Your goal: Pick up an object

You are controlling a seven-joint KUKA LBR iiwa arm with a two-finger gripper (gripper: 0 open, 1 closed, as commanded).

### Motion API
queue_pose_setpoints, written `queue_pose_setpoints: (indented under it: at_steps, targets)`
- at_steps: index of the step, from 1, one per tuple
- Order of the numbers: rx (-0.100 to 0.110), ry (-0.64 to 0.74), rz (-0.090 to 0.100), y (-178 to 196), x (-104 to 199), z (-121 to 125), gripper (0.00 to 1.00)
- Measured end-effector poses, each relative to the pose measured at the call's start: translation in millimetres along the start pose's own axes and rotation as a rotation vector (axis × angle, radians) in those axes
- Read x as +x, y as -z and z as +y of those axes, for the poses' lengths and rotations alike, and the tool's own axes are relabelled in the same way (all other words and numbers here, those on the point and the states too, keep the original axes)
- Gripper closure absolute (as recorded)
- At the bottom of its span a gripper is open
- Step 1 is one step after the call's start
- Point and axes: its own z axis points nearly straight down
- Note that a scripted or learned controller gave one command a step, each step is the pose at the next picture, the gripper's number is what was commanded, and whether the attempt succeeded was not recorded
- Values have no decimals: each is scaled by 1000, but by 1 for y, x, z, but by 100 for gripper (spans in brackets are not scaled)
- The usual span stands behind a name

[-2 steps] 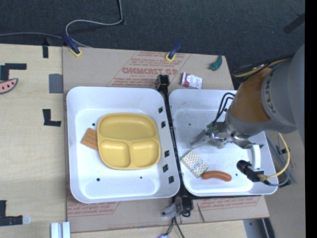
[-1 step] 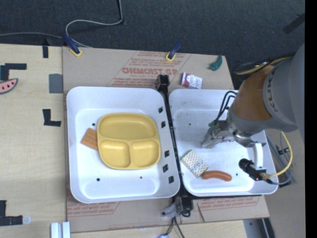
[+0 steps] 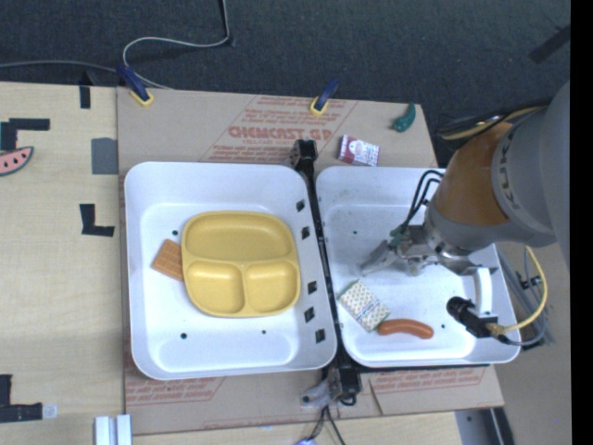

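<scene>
My gripper [image 3: 384,256] hangs low over the middle of the right bin [image 3: 371,193], at the end of the grey arm with its orange band [image 3: 468,188]. Nothing shows in its grasp. Just below it lies a small patterned white packet [image 3: 363,305], a short way off the gripper's tip. An orange-red sausage [image 3: 405,328] rests near the bin's front wall, to the right of the packet. In the left bin [image 3: 148,248] sits a yellow divided plate [image 3: 243,262], and a brown waffle-like piece [image 3: 168,260] pokes out from under its left edge.
The bins rest on a cardboard sheet [image 3: 185,123] held by yellow clamps [image 3: 137,89]. A small red-and-white packet [image 3: 357,150] and a green item [image 3: 404,117] lie behind the right bin. Black clips line the divider [image 3: 315,248] between the bins. A cable [image 3: 533,295] loops at the right.
</scene>
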Motion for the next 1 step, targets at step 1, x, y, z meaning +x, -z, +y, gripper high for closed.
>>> queue_pose_setpoints:
  at_steps: [1]
  targets:
    - [1, 0, 1, 9, 0, 0, 100]
